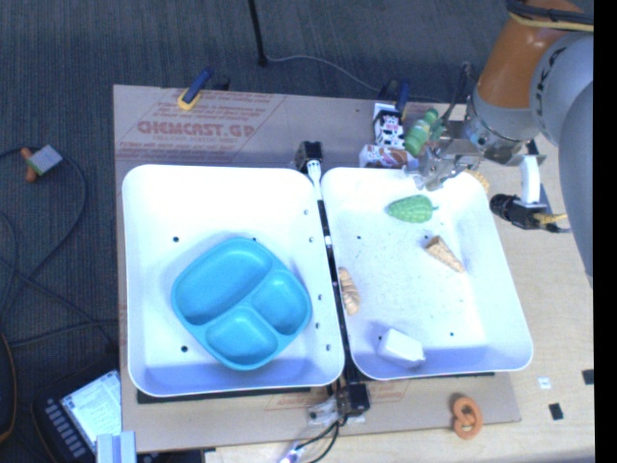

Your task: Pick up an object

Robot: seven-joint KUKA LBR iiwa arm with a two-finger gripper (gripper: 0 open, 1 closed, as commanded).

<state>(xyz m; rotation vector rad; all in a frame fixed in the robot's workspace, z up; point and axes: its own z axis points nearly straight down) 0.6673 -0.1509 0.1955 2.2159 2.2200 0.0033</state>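
Observation:
My gripper hangs over the far edge of the right bin, just above and right of a green leaf-shaped piece lying on the bin floor. An orange cone-shaped piece lies in the middle of the bin. A tan ridged piece rests against the bin's left wall, and a white block sits near the front. A small green thing shows right beside the wrist; whether it is held is unclear.
The left bin bears a blue divided plate. Beyond the right bin stands a small printed box. An orange ring-shaped piece lies on the bench in front of the bins.

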